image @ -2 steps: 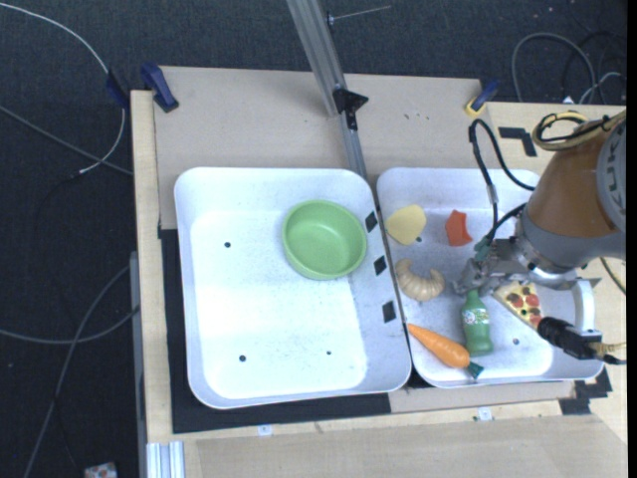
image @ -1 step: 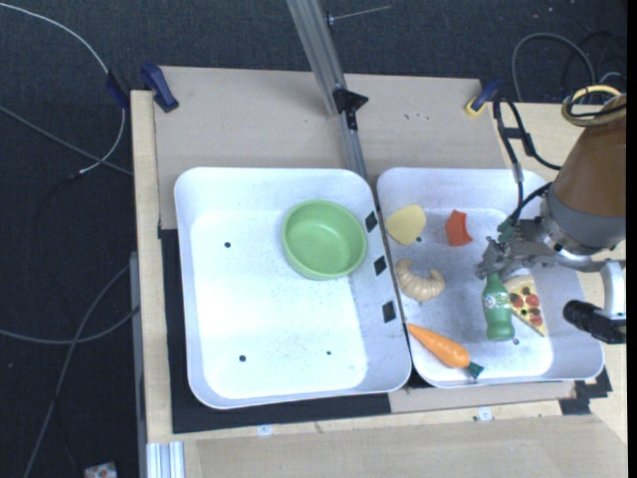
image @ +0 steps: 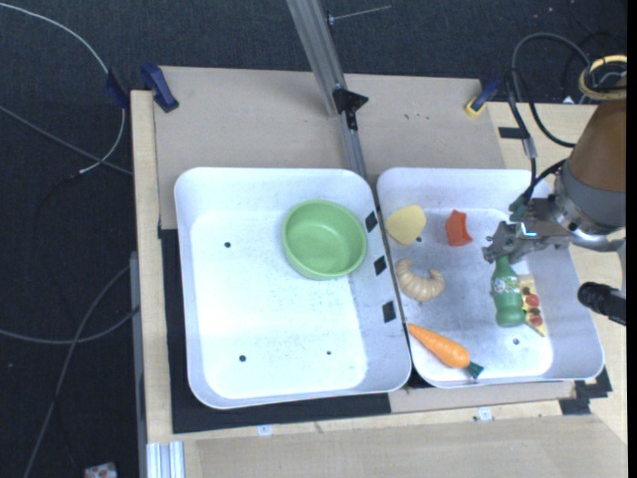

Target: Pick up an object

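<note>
My gripper (image: pixel 510 247) hangs over the right side of the right bin (image: pixel 468 179), directly above the top of a green bottle (image: pixel 508 302) that lies on the bin floor. A small yellow and red item (image: pixel 530 307) lies against the bottle's right side. Further left in the same bin are a red piece (image: pixel 457 227), a yellow lemon-like object (image: pixel 406 223), a tan croissant shape (image: pixel 421 283) and an orange carrot (image: pixel 441 346) near the front rim. From this angle I see nothing lifted off the floor.
A green bowl (image: pixel 323 238) sits in the left bin (image: pixel 229 307) near its back right. A metal pole (image: pixel 323 48) slants down to the gap between the bins. Cables loop at the upper right.
</note>
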Robot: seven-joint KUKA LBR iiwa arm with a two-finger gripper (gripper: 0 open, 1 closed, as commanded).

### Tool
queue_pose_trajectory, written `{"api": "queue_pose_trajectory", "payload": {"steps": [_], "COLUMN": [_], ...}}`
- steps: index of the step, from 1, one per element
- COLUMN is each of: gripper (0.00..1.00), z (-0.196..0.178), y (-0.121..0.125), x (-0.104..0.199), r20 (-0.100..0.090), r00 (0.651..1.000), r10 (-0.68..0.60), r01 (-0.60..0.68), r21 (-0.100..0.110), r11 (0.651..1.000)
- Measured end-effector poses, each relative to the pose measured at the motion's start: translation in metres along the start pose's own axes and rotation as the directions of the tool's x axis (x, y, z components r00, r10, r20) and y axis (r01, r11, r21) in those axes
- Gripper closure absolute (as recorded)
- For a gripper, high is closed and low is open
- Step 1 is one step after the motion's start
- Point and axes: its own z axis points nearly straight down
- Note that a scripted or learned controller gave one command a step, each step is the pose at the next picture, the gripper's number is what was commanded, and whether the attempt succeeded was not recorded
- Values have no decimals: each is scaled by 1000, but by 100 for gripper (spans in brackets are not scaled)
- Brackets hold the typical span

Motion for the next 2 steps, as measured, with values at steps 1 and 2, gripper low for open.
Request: {"api": "queue_pose_trajectory", "payload": {"steps": [1, 2], "gripper": [100, 100], "z": [-65, -53], "y": [7, 38], "x": [0, 49], "r20": [0, 0], "r00": [1000, 1000], "r10": [0, -5], "r01": [0, 5], "r21": [0, 3], "r11": [1000, 1000]}}
